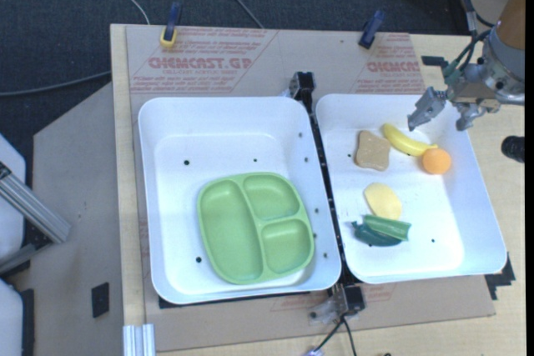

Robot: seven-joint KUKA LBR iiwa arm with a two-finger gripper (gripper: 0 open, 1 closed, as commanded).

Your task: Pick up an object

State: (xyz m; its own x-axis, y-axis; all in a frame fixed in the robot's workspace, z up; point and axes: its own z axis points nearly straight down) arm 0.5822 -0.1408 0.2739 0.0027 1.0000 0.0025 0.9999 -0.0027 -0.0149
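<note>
Left bin [158, 179]: green divided plate [254, 225] toward the near right, bare floor along far and left walls. Right bin [467, 238]: open room at near right. Claw [444, 114] spread open, empty, above far rim. Just below: banana [407, 141], bread slice [372, 151], orange [436, 161]. Nearer: yellow piece [382, 200] touching green vegetable [382, 230].

"chemcast gp" in red on brown board sheet [250, 62] (printed twice)

Even overhead light is brightening both bins [480, 188], glaring softly off white plastic; shadows are lying faint, and the 3 o'clock edge is blurring.
</note>
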